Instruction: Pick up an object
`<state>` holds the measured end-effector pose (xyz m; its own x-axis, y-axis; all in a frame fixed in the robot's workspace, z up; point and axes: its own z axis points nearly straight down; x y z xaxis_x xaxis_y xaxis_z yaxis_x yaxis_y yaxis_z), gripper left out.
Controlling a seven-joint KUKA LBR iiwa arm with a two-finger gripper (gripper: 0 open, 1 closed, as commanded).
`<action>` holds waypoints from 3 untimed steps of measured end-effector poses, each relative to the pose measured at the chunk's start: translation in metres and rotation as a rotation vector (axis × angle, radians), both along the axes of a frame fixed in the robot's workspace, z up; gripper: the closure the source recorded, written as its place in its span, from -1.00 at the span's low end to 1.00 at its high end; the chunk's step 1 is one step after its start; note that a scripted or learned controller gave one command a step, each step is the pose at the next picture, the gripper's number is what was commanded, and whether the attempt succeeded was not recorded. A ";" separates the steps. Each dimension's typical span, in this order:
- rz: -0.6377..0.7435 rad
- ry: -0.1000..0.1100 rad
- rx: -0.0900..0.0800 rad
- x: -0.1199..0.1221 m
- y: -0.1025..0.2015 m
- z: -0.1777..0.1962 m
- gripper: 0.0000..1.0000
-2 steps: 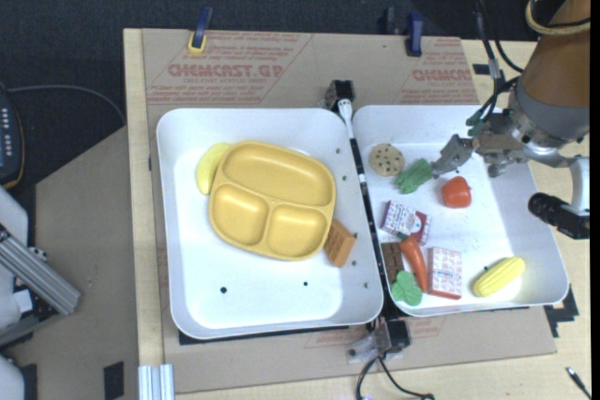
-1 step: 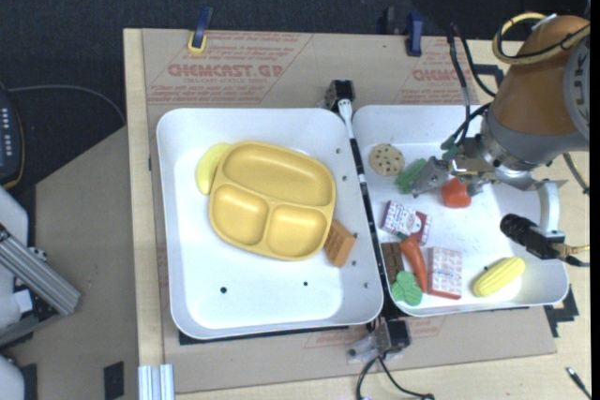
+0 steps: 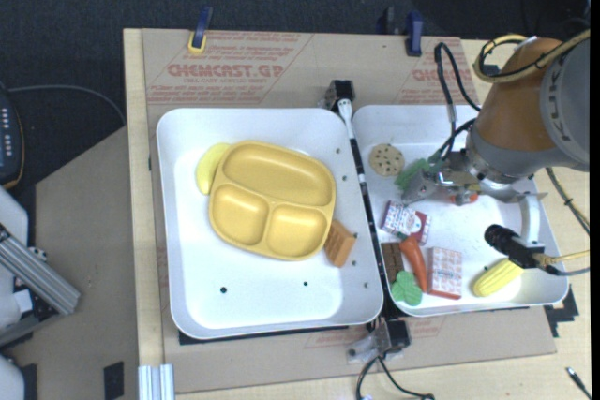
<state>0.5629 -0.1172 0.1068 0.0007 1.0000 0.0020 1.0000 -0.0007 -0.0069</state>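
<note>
**Camera view: gripper low in the right bin, beside a green leafy piece**

Camera view looks down on a tan board [image 3: 141, 108] carrying two white bins. The left bin [image 3: 272, 300] holds a yellow divided plate [image 3: 272, 200] with three compartments, lying flat near its middle. A yellow curved piece [image 3: 208, 166] pokes out from under the plate's upper left edge. A small brown block [image 3: 339, 245] rests against the plate's lower right rim, close to the wall shared by the bins.

The right bin [image 3: 412, 128] is the crowded one. Near its upper left lies a round cookie [image 3: 382, 158]. Just right of and below it is the green leafy piece [image 3: 412, 175], the thing nearest the tool. Below that a red-and-white packet [image 3: 403, 220] lies flat, and below it an orange carrot [image 3: 415, 262] runs down to a green round piece [image 3: 406, 288] near the bin's front wall. A second red-and-white packet [image 3: 444, 272] lies just right of the carrot.

The gripper [image 3: 442, 175] sits low over the bin's middle, its tip just beside the green leafy piece. Whether it is spread or pressed together cannot be told, nor whether it touches the piece. A yellow corn cob [image 3: 497, 276] lies near the front right corner. The grey and orange arm [image 3: 525, 108] comes in from the right.
</note>
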 end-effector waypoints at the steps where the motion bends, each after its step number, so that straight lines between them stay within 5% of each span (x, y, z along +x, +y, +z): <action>1: 0.000 -0.016 -0.001 0.004 0.000 -0.017 -1.00; 2: -0.001 -0.009 -0.003 0.001 0.000 -0.011 1.00; 3: 0.002 -0.014 -0.003 0.003 0.002 0.053 1.00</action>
